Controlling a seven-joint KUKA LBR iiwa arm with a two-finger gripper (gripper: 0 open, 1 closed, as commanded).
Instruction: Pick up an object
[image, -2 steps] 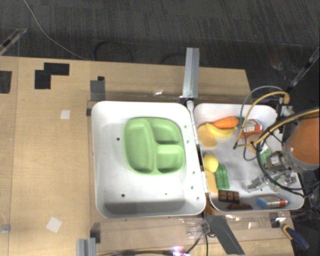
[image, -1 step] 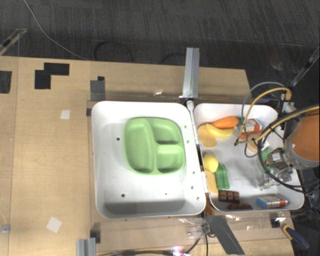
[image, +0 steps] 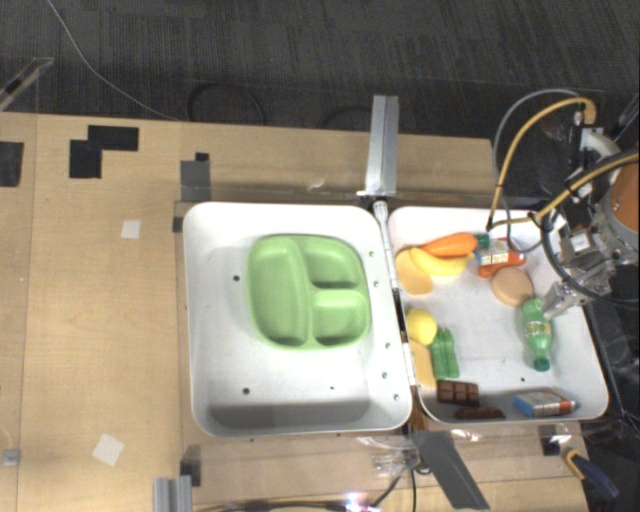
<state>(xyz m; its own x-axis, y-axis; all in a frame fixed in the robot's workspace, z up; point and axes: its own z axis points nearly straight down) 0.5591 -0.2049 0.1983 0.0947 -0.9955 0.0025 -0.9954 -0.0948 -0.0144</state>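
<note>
My gripper (image: 560, 298) hangs over the right side of the right bin (image: 590, 385), reaching in from the right. It is just above and to the right of the top of a green bottle (image: 537, 335) that lies in the bin. A tan round piece (image: 512, 288) sits just to its left. Further left lie a red-and-white bottle (image: 497, 262), a carrot (image: 450, 243) and a yellow fruit (image: 428, 267). I see nothing held in the gripper.
The left bin (image: 215, 380) holds a green divided plate (image: 305, 290). The right bin also holds a lemon (image: 422, 325), a small green bottle (image: 444, 352), a chocolate bar (image: 458, 392) and a blue-and-orange box (image: 545, 404). Cables (image: 520, 150) loop above the arm.
</note>
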